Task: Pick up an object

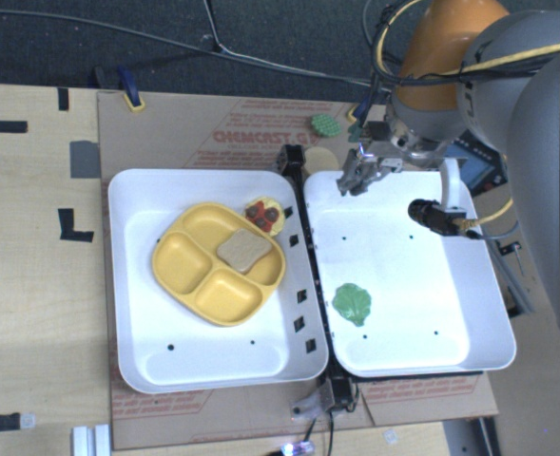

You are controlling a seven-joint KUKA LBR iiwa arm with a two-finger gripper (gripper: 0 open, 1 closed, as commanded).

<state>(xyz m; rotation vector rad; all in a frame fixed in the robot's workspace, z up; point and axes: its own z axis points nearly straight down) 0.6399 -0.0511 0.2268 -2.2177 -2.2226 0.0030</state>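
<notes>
A pale wooden desk (32, 283) carries a brown cardboard sheet (232, 131); two shallow white plastic bins (137, 350) (470, 340) sit side by side on it.

Yellow divided plate (189, 264) carrying tan bread slice (242, 249), green lettuce piece (352, 303) sitting in white right bin (470, 340), arm's band (446, 27) showing orange.

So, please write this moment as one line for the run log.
gripper: above right bin's far-left corner, nothing held | green object: in right bin
</notes>
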